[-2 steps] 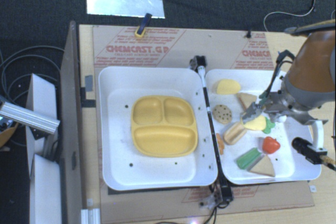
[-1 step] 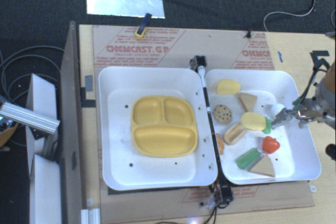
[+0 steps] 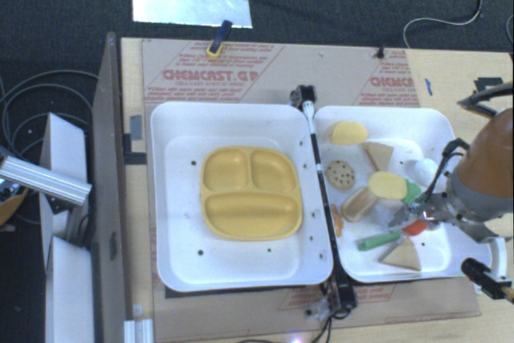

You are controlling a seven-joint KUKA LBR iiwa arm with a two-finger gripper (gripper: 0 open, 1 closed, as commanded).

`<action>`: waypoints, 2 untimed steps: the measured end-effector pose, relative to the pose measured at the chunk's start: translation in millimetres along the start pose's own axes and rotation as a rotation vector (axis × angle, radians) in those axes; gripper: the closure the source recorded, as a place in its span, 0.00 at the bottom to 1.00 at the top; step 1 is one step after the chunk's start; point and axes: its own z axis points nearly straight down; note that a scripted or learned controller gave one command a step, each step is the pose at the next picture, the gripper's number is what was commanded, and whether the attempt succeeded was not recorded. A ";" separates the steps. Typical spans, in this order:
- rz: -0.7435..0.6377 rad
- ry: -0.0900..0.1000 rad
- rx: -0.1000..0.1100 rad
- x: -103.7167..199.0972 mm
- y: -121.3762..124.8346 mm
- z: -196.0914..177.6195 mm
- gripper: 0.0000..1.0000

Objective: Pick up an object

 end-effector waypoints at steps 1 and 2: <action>-0.002 -0.003 -0.010 -0.3 3.2 -16.0 1.00; -0.012 -0.004 -0.018 56.9 92.8 -0.2 1.00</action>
